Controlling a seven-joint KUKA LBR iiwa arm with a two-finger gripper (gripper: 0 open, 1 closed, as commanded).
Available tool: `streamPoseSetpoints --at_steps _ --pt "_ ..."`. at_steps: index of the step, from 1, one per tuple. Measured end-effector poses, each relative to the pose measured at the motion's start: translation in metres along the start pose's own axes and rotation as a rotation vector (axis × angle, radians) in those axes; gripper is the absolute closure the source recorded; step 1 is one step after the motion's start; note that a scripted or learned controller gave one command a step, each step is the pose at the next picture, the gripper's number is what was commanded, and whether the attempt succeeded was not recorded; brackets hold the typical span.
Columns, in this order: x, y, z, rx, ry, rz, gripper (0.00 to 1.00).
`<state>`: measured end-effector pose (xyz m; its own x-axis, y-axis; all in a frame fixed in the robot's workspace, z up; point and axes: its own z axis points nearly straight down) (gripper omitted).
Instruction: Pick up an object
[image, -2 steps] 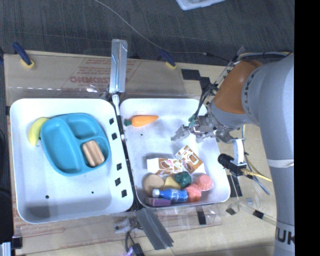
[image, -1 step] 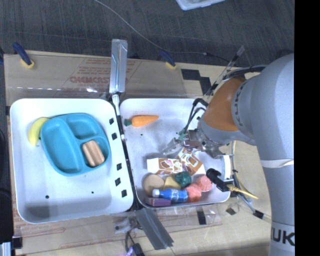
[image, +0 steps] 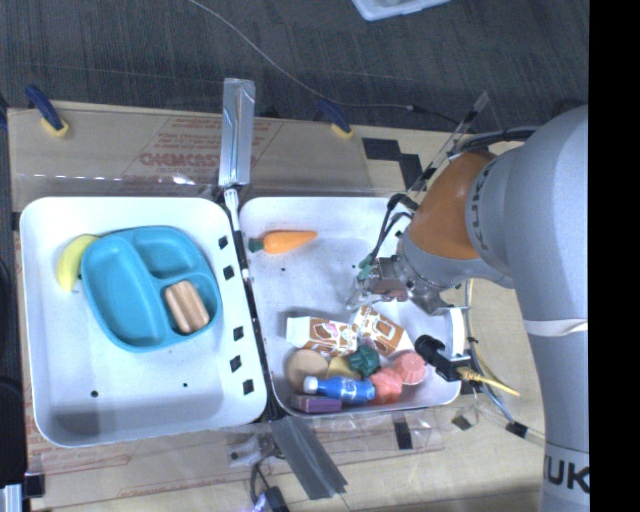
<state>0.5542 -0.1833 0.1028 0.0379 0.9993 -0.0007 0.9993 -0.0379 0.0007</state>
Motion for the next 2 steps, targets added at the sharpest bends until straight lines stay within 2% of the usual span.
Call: streamPoseSetpoints --at_steps 1,2 --pt "-0.0083 -0.0267 0.0067 -0.007 0.002 0.196 1.00" --pt "-0.0087 -0.0298 0.0106 0.002 0.002 0.198 0.00"
